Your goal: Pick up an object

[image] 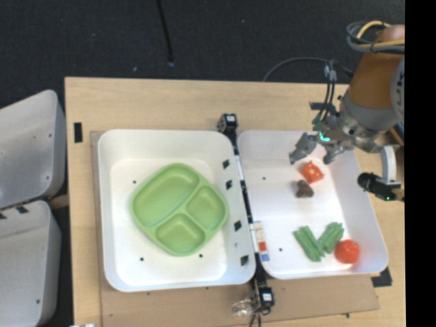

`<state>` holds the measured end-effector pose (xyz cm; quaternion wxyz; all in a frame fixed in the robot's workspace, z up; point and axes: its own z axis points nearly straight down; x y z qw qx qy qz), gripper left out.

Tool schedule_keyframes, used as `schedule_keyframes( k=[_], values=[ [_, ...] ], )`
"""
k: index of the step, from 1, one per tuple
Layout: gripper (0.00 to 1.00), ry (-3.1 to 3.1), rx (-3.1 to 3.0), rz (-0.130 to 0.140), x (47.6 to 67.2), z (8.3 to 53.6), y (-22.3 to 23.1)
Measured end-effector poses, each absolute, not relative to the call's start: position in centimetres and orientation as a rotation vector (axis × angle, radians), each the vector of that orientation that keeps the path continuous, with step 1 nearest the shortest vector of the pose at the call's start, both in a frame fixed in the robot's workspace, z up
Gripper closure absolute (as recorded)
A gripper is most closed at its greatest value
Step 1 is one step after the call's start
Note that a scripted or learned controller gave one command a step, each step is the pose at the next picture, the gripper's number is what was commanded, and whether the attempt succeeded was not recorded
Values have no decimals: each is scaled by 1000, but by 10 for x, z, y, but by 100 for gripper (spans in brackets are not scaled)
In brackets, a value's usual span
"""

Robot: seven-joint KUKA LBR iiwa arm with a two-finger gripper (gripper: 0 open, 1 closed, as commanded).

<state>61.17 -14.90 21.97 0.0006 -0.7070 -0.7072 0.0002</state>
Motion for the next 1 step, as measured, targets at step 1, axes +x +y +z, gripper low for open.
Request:
schedule_keyframes(
  k=[1],
  values=[
    [0,-2224,-2221,0,612,221,-149]
  ],
)
